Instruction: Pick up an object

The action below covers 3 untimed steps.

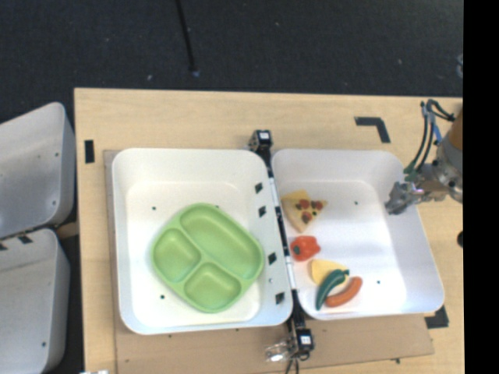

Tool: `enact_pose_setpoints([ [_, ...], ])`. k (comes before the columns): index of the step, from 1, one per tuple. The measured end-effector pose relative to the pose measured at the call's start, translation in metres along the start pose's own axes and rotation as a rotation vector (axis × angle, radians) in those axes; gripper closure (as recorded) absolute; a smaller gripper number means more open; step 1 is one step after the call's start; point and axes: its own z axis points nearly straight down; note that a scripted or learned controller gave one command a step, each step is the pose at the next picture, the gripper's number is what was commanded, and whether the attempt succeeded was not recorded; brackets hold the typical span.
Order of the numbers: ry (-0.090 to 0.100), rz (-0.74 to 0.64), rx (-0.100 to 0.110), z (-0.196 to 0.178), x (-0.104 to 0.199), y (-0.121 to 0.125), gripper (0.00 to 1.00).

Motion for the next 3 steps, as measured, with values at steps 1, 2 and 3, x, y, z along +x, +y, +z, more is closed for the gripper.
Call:
enact_pose_setpoints([
  [1, 0.001, -0.001, 0.002, -0.038, -0.002, 0.001, 1.0],
  [2, 0.003, -0.004, 0.006, -0.041, 0.041, -0.001, 1.0],
  [3, 0.003, -0.002, 0.008, -0.029, 0.089, -0.011, 1.0],
])
